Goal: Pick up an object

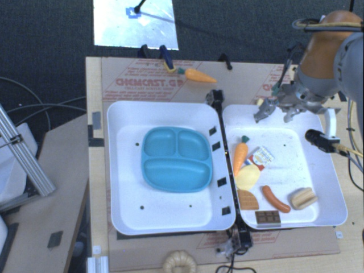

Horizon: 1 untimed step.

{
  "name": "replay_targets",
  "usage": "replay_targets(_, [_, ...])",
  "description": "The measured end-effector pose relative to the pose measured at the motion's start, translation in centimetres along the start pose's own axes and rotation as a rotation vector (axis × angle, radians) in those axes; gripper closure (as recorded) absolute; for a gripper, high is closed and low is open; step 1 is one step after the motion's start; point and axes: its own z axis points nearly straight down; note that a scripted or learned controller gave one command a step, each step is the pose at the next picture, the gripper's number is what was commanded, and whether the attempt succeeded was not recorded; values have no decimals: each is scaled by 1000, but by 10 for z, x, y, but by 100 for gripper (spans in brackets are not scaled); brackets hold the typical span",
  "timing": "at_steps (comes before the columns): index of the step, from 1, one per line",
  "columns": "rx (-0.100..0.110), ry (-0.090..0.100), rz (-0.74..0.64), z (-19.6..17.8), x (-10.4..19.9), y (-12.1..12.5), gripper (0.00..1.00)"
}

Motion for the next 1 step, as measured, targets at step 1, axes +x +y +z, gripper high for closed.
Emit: replay_targets(1, [3, -1, 2, 56, -9, 0, 0])
